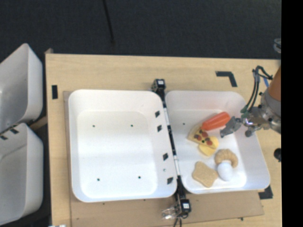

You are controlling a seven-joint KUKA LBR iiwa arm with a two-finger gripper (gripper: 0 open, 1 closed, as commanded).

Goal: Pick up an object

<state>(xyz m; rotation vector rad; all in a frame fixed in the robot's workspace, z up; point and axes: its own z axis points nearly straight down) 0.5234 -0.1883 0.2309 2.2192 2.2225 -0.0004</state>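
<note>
Toy food pieces lie together in the right bin [251, 176], and any of them can be the object to pick. Highest in the group is a red-orange pepper-like piece [216, 121], lying at a slant. Just below it, touching its lower left end, is a small pizza slice [200, 135] with red dots on it. A yellow piece [209, 146] lies against the lower edge of the slice. Lower and more to the right is a brown croissant [226, 156], and a white egg [225, 172] rests just under it, touching it. To the left of the egg lies a tan slice of toast [204, 174], close to the front wall of the bin.

The left bin [75, 141] stands just beside the right one on the light wooden table [109, 72]; the two share a dark seam in the middle.

The arm [271, 105] comes in from the right side, over the right wall of the right bin. Its jaws [230, 126] point to the left and sit just to the right of the pepper-like piece and above the yellow piece. They look slightly apart, and I see nothing between them; they hold no object.
</note>
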